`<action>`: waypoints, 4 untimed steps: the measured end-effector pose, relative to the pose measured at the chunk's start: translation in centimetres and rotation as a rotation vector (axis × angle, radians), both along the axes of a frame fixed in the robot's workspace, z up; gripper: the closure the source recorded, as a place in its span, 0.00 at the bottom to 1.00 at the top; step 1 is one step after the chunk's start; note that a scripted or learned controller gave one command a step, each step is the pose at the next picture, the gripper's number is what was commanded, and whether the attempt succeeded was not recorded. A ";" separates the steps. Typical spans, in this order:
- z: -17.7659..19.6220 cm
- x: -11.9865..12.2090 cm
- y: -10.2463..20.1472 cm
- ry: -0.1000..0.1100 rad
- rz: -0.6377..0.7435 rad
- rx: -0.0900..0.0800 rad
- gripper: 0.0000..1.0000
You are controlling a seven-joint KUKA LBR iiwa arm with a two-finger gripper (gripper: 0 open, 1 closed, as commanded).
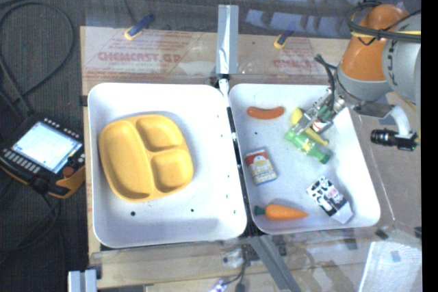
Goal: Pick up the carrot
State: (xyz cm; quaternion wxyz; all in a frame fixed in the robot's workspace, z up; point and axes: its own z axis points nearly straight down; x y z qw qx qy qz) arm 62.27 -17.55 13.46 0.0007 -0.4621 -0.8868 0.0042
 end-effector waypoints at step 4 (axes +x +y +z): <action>14.4 2.6 10.0 -0.002 -0.127 0.004 0.00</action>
